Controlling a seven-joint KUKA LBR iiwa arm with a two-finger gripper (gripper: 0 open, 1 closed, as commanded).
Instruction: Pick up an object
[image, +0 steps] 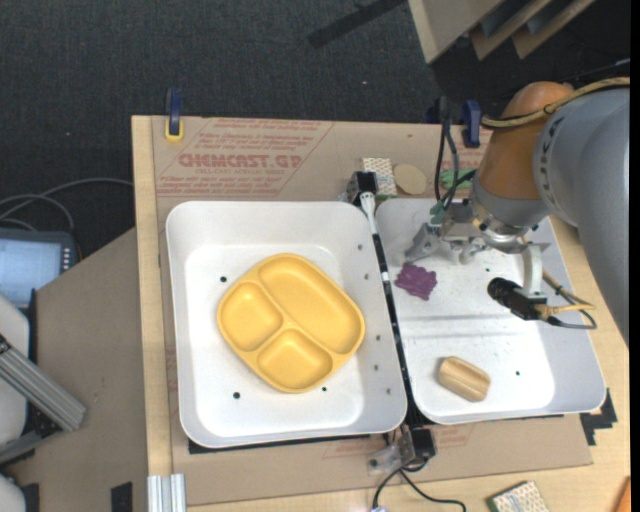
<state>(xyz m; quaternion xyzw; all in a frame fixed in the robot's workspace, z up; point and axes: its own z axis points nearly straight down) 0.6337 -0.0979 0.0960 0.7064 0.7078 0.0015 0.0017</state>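
A small purple object (416, 280) lies in the right bin (570, 395), close to the wall it shares with the left bin. A tan rounded block (463, 378) rests near that bin's front edge. My gripper (449, 240) hangs low over the back of the right bin, just behind and to the right of the purple object. Nothing shows in its grasp. A yellow divided plate (290, 320) lies in the middle of the left bin (190, 260).
The grey arm with its orange band (520, 150) reaches in over the right bin's back right corner. A small round tan disc (410, 179) and a patterned tag (377, 168) sit on the cardboard behind the bins.
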